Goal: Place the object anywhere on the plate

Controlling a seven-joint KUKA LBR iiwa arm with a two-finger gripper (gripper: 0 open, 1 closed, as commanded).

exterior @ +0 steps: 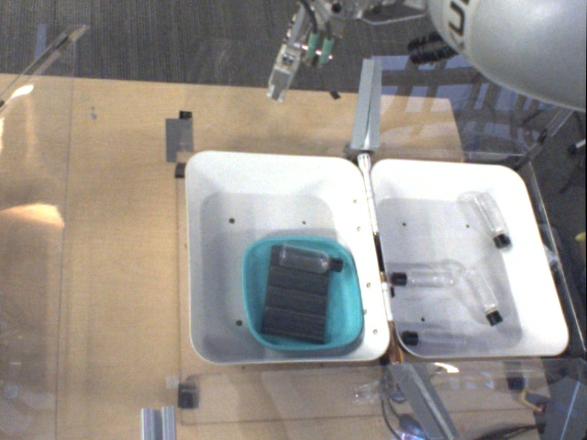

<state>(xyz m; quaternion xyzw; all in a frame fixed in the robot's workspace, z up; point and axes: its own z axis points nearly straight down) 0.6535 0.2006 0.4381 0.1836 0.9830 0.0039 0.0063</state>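
Bench w/ 2 bins (206, 273): 1 plate (252, 287), 4 bottles (303, 258).

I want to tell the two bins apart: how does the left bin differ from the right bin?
The left bin holds a teal plate bearing a dark ribbed block and a clear bottle; the right bin holds clear bottles lying loose on its floor. Both are shallow and white.

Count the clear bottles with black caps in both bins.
4. One lies on the dark block in the teal plate, left bin: bottle. Three in the right bin: top right, middle, lower right. More could be hidden.
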